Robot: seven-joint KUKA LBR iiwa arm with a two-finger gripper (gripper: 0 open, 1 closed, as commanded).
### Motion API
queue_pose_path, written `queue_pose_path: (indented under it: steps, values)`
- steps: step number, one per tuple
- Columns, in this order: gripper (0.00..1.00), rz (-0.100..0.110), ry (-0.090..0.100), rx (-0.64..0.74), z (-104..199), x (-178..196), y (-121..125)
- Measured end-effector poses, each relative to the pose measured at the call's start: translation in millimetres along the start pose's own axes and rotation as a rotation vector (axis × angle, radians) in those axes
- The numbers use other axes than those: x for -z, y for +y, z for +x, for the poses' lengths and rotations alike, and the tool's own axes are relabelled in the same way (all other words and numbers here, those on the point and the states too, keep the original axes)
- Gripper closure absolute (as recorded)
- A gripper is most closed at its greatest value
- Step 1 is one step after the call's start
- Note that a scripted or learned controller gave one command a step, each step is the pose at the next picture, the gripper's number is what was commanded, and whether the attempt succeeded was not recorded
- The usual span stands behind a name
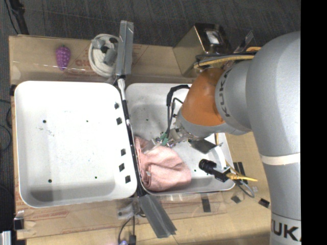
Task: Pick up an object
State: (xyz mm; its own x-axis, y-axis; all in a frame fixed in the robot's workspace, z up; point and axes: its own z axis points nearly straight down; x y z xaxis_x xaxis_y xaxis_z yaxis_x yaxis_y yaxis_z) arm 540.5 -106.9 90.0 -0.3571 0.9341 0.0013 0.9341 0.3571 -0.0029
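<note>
Where the arm (204,103) comes over the right bin (148,98), its smooth grey shell and glossy orange band cover most of that bin's far-right part. Gripper (171,137) sits low near the bin's middle, just at the far edge of the cloth (163,166); whether they touch can't be told. Gripper state: cannot tell, the wrist hides it. Nothing visibly held.

Cloth is pink, soft and terry-like, bunched into a rumpled lump with folds. It lies in the right bin's near-left corner, pressed against the left wall and close to the near rim. A small green bit (164,136) shows just beside the gripper, at the cloth's far edge; too small to identify.

Both bins are shallow, white, smooth plastic with rounded corners. Left bin (66,137) has a few dark specks on its floor and a row of small black tabs along its right rim.

Bench (30,50) is flat and tan, cardboard-like. At its far-left corner lies a purple lump (63,56), bumpy and oval. Near it, along the far edge, is a white coil (99,55), round and ring-shaped. A grey bar (124,50), flat and metallic, stands next to the coil, in line with the gap between the bins. A brown box (202,40) with a shiny top sits at the far edge behind the right bin.
</note>
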Motion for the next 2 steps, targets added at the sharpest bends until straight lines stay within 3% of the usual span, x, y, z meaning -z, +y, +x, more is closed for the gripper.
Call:
queue_pose_path:
  steps: [1, 2]
  values:
    - [0.00, 0.000, -0.001, -0.102, -19.0, 21.5, -23.3]
    - [1.00, 0.002, 0.000, -0.098, -19.5, 29.1, -22.6]
